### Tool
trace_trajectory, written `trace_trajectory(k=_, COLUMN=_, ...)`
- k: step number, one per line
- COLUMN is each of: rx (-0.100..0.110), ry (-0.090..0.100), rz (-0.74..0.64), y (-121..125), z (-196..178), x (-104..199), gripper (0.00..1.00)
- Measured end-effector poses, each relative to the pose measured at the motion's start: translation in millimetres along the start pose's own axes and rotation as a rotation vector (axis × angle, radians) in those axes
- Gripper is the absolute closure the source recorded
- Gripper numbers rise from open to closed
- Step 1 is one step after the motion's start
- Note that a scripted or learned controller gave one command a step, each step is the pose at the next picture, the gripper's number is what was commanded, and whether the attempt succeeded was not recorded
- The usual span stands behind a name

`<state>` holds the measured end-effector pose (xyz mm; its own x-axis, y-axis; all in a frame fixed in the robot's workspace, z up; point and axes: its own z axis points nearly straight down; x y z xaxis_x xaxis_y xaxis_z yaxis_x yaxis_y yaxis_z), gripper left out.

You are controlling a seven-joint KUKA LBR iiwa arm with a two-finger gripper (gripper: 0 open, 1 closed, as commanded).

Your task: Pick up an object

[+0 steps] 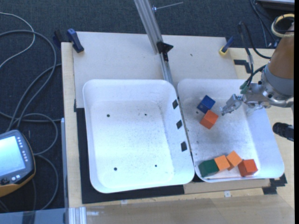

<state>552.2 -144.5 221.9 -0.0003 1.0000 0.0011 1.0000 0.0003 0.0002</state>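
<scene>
The arm (pixel 280 73) reaches in from the right, over the right bin (pixel 261 125), with its claw (pixel 229 107) stretched toward the bin's upper middle. The claw's tip hangs just to the right of a blue cube (pixel 206 102) and an orange cube (pixel 209 119); these two sit close together, the blue one above and slightly left of the orange. Nothing shows between the fingers, and whether they are spread or closed I cannot tell, since they are small and blurred against the white floor. Along the bin's lower edge lies a row of four more blocks: a green block (pixel 208 166) at the left, then two lighter orange blocks (pixel 222 162) and (pixel 234 158) touching one another, and a red-orange block (pixel 248 167) at the right end. The left bin (pixel 93 97) shows only dark specks on its floor. Both bins rest on the bench (pixel 121 55), and a slanted metal rail (pixel 147 17) runs down between them.
</scene>
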Motion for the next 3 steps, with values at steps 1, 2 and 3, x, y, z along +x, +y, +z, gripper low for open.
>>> trace_trajectory(k=1, rx=0.008, ry=0.002, rz=-0.002, y=41.2, z=127.0, x=30.2, gripper=0.00)
trace_trajectory(k=2, rx=0.001, ry=0.001, rz=0.000, y=42.3, z=111.5, x=29.2, gripper=1.00)
trace_trajectory(k=3, rx=-0.008, ry=0.002, rz=-0.008, y=38.7, z=17.6, x=103.3, gripper=1.00)
